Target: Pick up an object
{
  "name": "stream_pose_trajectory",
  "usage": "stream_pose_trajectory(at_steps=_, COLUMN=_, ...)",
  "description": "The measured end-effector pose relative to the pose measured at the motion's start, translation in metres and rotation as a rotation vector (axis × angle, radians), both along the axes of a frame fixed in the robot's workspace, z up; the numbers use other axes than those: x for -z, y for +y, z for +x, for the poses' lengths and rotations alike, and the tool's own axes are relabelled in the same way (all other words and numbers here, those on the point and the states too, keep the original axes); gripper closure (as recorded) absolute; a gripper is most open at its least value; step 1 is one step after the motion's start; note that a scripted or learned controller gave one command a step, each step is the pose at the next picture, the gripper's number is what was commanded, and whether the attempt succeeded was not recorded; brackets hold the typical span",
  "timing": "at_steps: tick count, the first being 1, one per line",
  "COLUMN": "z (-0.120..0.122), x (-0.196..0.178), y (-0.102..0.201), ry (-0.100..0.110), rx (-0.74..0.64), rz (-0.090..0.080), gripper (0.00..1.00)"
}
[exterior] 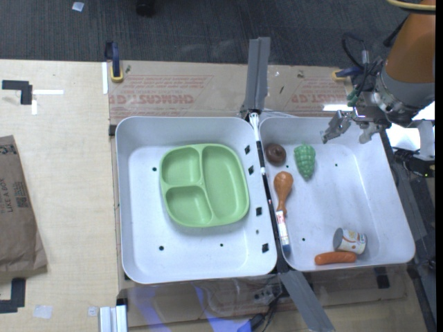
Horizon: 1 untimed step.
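Gripper (351, 126) spread, empty, above right bin (387, 185); carrot (335, 258) lies left-right.

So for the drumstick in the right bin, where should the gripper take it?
Judging by its pose, grip the drumstick across the thin shaft below the round head, coming straight down. It lies flat, lengthwise beside the bin divider, so set the fingers crosswise, minding that wall.

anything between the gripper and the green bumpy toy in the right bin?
No. In the camera view the stretch from the gripper down-left to the green bumpy toy is bare white floor of the right bin.
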State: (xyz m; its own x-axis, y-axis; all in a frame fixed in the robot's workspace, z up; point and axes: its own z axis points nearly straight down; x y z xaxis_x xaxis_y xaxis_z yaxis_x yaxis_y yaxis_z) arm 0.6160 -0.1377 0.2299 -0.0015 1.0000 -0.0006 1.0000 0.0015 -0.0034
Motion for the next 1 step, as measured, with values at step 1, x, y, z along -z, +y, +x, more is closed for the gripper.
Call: stream_pose_trajectory(at_steps=1, z=0.0425, x=0.0859, y=0.034, ry=0.0, rx=-0.126, rz=0.0, gripper=0.0)
